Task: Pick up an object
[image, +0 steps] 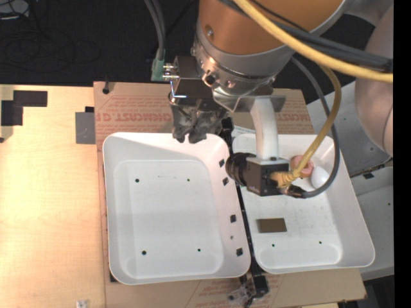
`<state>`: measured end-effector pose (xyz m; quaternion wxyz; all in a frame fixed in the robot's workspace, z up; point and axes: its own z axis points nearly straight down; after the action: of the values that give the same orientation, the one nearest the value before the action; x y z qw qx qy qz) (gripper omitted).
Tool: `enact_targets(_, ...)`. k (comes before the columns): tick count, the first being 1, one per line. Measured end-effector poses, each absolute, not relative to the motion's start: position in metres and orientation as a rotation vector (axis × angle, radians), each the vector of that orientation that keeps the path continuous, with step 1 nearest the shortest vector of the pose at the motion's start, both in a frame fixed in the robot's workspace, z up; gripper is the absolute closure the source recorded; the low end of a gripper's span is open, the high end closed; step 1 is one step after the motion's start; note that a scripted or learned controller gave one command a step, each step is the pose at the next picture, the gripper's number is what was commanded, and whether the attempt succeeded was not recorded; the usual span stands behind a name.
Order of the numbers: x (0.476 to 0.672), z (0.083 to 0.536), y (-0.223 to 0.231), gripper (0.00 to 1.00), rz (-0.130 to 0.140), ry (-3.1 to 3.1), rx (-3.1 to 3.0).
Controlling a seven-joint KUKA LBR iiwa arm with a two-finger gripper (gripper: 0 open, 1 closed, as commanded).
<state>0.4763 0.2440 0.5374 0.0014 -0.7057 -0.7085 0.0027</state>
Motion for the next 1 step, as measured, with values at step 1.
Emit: enact_targets(1,0.4812,0.3511,0.2433,1.0,0.033,-2.217,-2.217)
